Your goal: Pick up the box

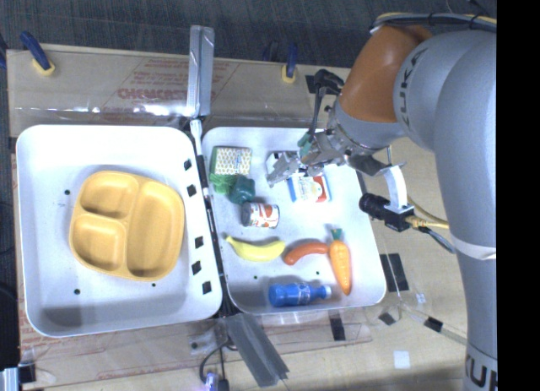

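The box [313, 188] is a small white carton with red and blue print, lying flat in the upper middle of the right bin [256, 141]. My gripper [285, 168] hangs low over the bin just left of the box's upper left end, at or touching its edge. The grey arm with its orange band [380, 77] reaches in from the upper right. Part of the box's left side is hidden behind the gripper.
The right bin also holds a green checked packet [231, 160], a teal object [239, 187], a small can [260, 214], a banana [256, 248], a red-orange sausage shape [305, 251], a carrot [339, 264] and a blue bottle [295, 294]. A yellow divided plate [126, 222] lies in the left bin [42, 296].
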You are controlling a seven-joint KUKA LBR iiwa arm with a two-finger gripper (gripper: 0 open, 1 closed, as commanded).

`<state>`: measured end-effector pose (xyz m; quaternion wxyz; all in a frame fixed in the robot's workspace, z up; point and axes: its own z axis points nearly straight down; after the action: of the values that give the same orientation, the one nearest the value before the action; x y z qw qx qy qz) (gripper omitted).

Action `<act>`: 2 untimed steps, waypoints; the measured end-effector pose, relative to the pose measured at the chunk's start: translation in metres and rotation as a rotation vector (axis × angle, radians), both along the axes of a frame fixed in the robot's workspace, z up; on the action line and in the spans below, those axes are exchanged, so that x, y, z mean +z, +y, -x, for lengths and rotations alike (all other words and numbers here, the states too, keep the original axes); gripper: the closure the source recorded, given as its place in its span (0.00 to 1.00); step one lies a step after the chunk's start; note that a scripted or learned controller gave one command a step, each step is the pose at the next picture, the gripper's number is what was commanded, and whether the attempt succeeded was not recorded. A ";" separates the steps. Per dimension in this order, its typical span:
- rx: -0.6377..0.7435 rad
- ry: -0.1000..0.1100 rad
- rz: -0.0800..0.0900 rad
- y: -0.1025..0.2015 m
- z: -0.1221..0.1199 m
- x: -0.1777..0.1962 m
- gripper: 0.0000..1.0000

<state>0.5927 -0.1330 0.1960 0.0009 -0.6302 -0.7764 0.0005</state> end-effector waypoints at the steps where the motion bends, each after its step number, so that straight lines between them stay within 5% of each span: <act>1: -0.016 -0.012 0.001 -0.077 -0.017 -0.097 0.00; 2: -0.008 -0.016 0.005 -0.075 -0.019 -0.085 1.00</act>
<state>0.6122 -0.2085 0.1110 -0.0067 -0.6332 -0.7739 -0.0027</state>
